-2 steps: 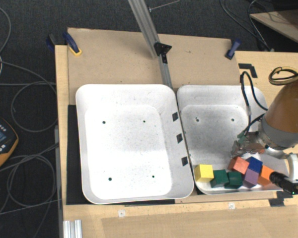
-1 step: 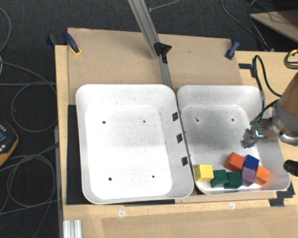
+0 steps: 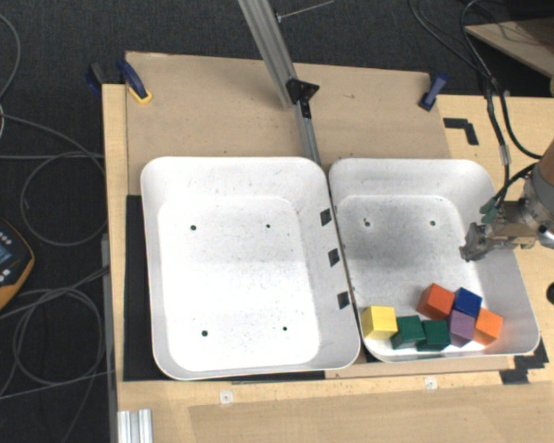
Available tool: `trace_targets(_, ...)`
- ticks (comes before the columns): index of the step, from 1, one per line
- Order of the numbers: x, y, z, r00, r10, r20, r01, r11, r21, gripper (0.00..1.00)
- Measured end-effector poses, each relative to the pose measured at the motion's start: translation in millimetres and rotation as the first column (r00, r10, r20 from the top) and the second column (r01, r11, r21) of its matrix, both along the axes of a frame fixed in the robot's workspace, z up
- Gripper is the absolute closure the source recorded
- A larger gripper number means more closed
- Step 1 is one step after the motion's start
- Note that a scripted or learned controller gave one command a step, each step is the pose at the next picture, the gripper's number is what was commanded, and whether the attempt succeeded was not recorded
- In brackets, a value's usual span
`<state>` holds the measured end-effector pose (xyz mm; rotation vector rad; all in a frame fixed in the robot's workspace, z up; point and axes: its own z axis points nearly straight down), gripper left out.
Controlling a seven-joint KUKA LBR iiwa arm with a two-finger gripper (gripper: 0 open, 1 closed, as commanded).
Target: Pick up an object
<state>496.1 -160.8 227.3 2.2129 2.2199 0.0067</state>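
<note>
Hand (image 3: 473,245) sits over the right bin's (image 3: 402,192) right side, arm (image 3: 547,206) reaching in from the right edge, wrist roughly level and pointing left. Can't tell if the hand is apart or together, too small and dark. Nothing visibly between its tips.

Blocks, all in the right bin's near right corner, clustered and touching: two orange, one (image 3: 436,298) farther and one (image 3: 488,324) at the right end; one blue (image 3: 467,301); one purple (image 3: 463,324); two green (image 3: 408,330) (image 3: 433,335) side by side at the near edge; one yellow (image 3: 379,320) at the left end, slightly apart. Seven in all. Small cubes, solid colours. The cluster lies nearer than the hand, not touching it.

Two white bins side by side on the counter (image 3: 212,100); left bin (image 3: 166,178) speckled grey. Two blue clamps (image 3: 134,81) (image 3: 434,90) at the far edge.
</note>
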Motion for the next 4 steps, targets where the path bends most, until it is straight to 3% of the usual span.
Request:
trace_targets(1,1,0,12,1.000,-0.001,-0.004,0.001,1.000,0.001,1.00)
trace_targets(4,28,165,-2,1.000,0.004,-0.008,-0.004,1.000,0.005,1.00)
